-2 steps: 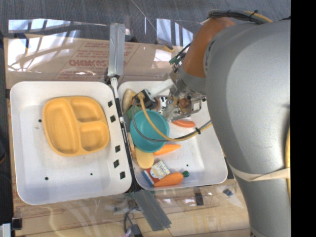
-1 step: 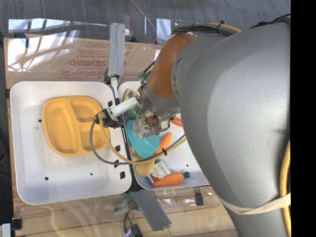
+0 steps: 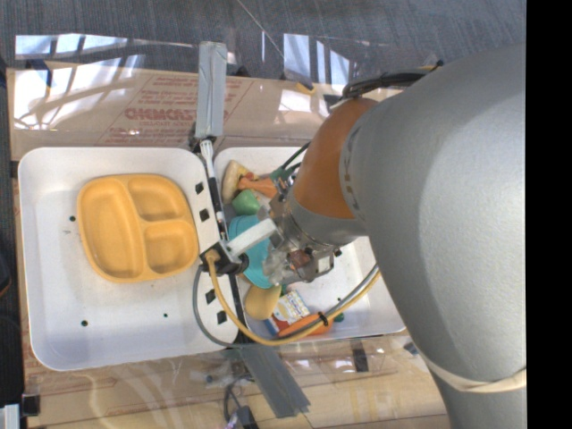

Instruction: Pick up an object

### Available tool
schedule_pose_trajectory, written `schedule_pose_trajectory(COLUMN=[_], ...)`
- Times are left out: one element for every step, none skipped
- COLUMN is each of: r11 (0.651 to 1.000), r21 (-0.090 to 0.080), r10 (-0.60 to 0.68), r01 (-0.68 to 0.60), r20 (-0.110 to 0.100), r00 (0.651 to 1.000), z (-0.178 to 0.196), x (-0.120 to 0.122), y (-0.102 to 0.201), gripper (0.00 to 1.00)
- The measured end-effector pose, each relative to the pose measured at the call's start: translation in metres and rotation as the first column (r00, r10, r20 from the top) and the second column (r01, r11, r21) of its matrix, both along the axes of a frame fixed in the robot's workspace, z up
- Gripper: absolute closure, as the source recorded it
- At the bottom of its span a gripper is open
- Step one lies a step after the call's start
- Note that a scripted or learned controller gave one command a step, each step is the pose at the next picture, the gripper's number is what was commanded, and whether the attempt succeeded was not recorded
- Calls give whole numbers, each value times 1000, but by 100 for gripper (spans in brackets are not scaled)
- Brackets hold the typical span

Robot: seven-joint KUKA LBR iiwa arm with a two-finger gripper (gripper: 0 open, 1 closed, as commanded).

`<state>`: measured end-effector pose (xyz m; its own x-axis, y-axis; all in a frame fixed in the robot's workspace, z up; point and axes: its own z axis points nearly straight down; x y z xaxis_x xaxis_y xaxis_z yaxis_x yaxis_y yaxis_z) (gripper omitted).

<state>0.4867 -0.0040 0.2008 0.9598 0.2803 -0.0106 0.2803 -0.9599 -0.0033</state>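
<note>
My grey arm with its orange band (image 3: 326,172) reaches down into the right bin (image 3: 380,315), and the gripper (image 3: 259,244) sits low over a pile of small items there. Under and around it lie a teal object (image 3: 253,262), a green piece (image 3: 245,201), an orange piece (image 3: 261,186), a pale tan piece (image 3: 231,180), a yellowish round item (image 3: 261,302) and a red-and-white packet (image 3: 293,309). The arm covers most of the bin.
A yellow three-compartment tray (image 3: 136,226) lies in the left bin (image 3: 54,329). A grey bar (image 3: 210,88) and a divider with cables (image 3: 214,239) run between the bins. Cardboard (image 3: 134,105) lies behind the bins.
</note>
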Motion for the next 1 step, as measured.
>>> schedule_pose_trajectory(r11=[997], r21=[1], r10=[-75], r01=[75], r20=[-3], r00=[997], z=[-13], x=[0], y=[-20], gripper=[100])
